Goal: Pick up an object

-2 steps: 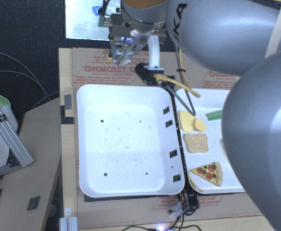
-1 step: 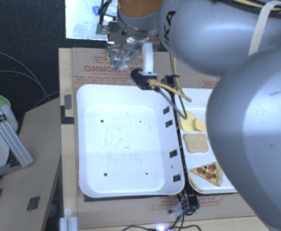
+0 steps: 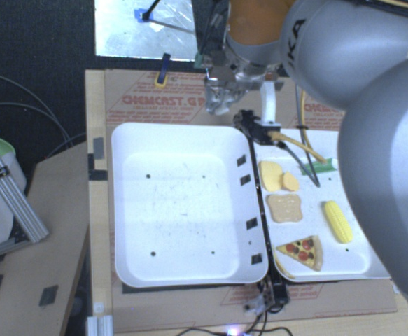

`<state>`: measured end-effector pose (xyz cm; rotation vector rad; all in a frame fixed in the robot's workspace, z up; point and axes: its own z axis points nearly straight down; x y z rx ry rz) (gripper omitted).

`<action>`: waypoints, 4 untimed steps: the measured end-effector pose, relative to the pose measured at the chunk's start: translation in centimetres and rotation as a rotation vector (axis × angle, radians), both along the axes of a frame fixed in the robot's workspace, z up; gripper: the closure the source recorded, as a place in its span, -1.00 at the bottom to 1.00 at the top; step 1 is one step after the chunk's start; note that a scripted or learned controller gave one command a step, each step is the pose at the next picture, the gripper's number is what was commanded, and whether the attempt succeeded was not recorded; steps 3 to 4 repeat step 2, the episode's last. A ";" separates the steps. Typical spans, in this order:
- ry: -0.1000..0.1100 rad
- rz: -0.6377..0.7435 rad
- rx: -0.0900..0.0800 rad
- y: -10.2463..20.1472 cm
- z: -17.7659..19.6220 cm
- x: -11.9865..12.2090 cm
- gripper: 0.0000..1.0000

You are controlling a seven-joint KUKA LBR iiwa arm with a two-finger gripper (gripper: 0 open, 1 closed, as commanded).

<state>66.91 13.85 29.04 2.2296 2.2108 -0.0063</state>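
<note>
The right bin (image 3: 361, 263) holds toy food. A pale yellow piece (image 3: 270, 173) and a small orange-yellow piece (image 3: 290, 182) lie near its left wall. Below them are a tan toast slice (image 3: 285, 207), a yellow corn cob (image 3: 337, 221) and a pizza slice (image 3: 303, 250). A green-and-yellow utensil (image 3: 310, 155) lies at the back. My gripper (image 3: 219, 101) hangs over the cardboard behind the bins, near the back edge of the left bin and apart from all the food.
The left bin (image 3: 183, 208) sits beside the right one, with black clips (image 3: 249, 201) along the shared wall. A shiny plate (image 3: 144, 16) and a blue-yellow clamp (image 3: 163, 70) lie at the back. Aluminium framing (image 3: 8, 194) stands at the left.
</note>
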 end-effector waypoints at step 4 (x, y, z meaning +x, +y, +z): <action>-0.010 0.003 0.005 -10.2 12.1 -17.1 1.00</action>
